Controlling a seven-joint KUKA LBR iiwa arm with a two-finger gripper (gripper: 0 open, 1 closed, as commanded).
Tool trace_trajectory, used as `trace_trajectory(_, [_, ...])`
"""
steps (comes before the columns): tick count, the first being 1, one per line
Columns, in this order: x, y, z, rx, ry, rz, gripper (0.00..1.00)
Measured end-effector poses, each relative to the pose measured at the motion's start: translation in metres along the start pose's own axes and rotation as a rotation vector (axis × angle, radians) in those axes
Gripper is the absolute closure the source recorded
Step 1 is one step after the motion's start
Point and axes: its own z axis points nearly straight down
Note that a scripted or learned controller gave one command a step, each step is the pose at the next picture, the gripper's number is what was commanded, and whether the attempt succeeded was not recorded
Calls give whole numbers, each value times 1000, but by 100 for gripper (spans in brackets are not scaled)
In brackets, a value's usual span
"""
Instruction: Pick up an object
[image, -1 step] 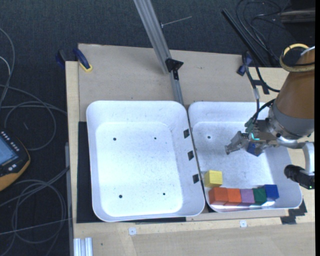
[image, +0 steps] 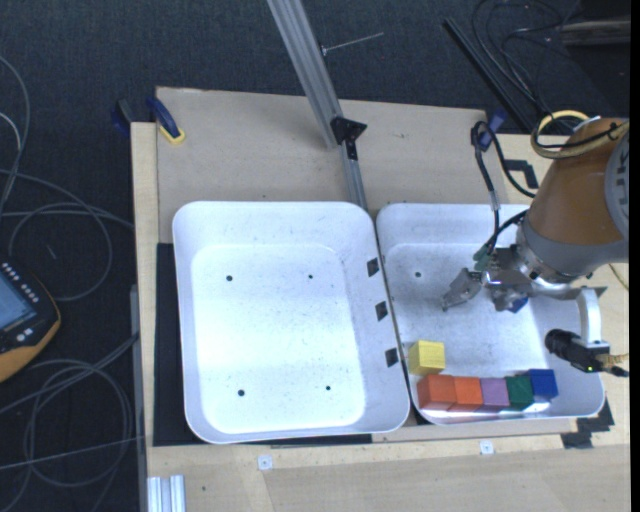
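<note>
In the right bin (image: 440, 213), a yellow block (image: 431, 355) lies near the front left. Just in front of it, a row of blocks runs along the front wall: red (image: 437, 390), orange (image: 467, 390), purple (image: 495, 391), green (image: 519, 389) and blue (image: 543, 382). My gripper (image: 462, 292) hangs over the middle of this bin, pointing left and down, behind and slightly right of the yellow block. It is apart from all the blocks. I see nothing in it.
The left bin (image: 270, 212) stands beside the right one, sharing a middle wall with black clips (image: 381, 310). A slanted metal pole (image: 312, 75) rises behind the bins. Blue clamps (image: 168, 122) hold the board's back corners. Cables and a handheld pendant (image: 15, 315) lie to the left.
</note>
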Motion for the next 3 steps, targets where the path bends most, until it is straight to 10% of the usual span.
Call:
trace_trajectory(1, [33, 27, 65, -1, 3, -5, 0])
trace_trajectory(2, [31, 28, 50, -8, 1, -1, 100])
trace_trajectory(3, [80, -2, -44, -15, 0, -7, 100])
